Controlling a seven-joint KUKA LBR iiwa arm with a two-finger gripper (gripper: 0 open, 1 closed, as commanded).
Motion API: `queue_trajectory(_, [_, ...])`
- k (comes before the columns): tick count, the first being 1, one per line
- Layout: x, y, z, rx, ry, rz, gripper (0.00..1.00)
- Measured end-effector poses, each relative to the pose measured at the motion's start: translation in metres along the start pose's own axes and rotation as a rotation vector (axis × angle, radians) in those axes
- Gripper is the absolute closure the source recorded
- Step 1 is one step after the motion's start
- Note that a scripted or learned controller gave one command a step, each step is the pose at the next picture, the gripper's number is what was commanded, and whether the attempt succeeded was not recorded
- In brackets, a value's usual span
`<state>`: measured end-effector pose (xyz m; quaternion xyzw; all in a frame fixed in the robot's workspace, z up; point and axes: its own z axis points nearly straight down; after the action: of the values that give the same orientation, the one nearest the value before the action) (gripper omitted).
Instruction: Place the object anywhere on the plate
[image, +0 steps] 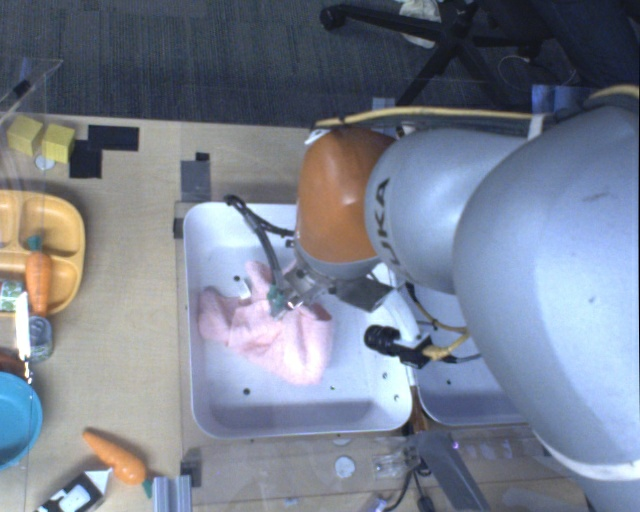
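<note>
My claw (280, 300) is down in the left bin (200, 400), right on the pink cloth (265, 335) that lies crumpled on the bin floor. I cannot tell how it is set. My arm (480, 250) covers the right bin (470, 405). A yellow plate (60, 225) sits on the bench (120, 400), well apart to the left.

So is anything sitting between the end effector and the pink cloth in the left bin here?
Nothing visible does. The end effector is right down on the pink cloth, at its upper edge, inside the left bin. The arm's orange band hangs above it.
</note>
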<state>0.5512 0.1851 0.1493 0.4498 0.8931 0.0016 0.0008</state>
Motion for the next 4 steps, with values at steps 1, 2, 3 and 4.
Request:
queue_trajectory(1, [-0.109,-0.004,-0.037,-0.003,-0.004,-0.134,1.0])
queue_trajectory(2, [-0.08,0.042,0.009,-0.001,-0.002,0.004,1.0])
queue_trajectory(3, [-0.014,0.08,0.055,-0.019,-0.005,0.037,1.0])
queue_trajectory(4, [-0.048,0.059,-0.016,-0.003,-0.002,0.346,1.0])
